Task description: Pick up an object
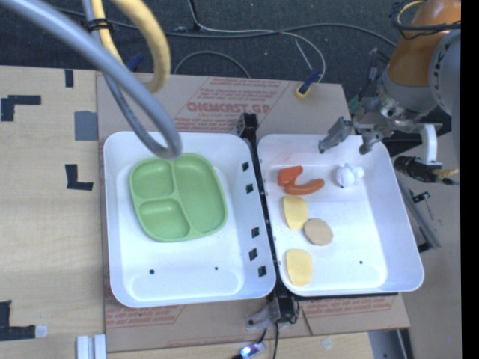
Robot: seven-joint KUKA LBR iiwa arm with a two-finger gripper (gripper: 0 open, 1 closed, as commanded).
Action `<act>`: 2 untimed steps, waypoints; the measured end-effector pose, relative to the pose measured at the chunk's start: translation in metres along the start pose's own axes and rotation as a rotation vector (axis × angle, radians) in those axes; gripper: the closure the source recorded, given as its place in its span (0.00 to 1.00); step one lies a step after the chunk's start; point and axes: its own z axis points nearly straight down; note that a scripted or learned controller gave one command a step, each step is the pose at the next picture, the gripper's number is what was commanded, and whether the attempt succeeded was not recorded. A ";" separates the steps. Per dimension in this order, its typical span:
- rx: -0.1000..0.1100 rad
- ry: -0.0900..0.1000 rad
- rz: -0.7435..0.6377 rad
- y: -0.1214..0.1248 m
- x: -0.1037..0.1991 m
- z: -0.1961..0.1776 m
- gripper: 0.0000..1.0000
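Camera view: gripper (349, 142) above the right bin (389, 223), nothing picked yet.
Fingers spread wide, holding nothing, near the small white object (346, 175); grasp and lift remain.

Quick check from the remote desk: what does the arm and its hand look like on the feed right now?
The arm is grey with a rounded orange band above the wrist. Its hand is a dark grey metal assembly ending in two slim dark fingers, with thin black cables running along the wrist.

You can see the arm (441, 58) is grey with a round orange band. Its gripper (348, 142) is grey metal with two thin dark fingers (330, 142).
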 end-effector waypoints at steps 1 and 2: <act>-0.014 -0.002 -0.004 0.002 0.001 -0.010 0.00; -0.011 -0.003 -0.003 0.000 -0.005 0.036 0.00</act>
